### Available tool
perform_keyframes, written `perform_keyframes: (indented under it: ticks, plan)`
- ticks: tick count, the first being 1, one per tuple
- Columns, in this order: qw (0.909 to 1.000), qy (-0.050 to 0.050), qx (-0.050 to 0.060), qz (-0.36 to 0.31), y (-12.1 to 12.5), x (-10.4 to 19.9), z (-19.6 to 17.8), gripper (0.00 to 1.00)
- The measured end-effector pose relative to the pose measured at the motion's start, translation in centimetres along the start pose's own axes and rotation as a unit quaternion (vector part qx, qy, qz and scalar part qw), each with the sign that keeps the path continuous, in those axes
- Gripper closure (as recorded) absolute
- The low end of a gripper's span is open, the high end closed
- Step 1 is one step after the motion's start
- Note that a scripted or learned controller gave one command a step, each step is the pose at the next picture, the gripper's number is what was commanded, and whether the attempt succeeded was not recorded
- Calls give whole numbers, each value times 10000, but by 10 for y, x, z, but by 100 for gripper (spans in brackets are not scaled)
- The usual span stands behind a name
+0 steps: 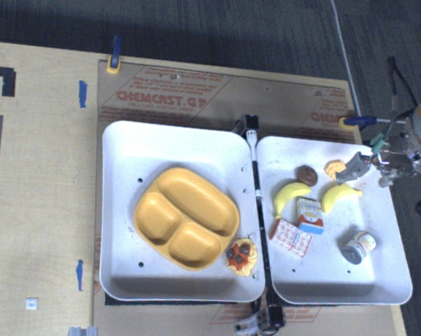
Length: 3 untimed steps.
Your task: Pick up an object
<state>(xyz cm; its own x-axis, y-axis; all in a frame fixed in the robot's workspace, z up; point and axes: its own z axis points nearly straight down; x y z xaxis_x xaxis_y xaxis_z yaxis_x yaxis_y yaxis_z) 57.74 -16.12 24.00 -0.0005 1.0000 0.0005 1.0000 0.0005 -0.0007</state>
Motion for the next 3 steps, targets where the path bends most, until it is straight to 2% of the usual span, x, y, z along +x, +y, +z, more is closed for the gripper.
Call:
perform_keyframes:
  ticks: [1, 2, 3]
  plan:
    - [10000, -17, -52, 7, -10, -10, 142, 0]
    - [10000, -16, -69, 8, -55, 9, 151, 0]
    - [10000, -15, -71, 6, -93, 57, 151, 0]
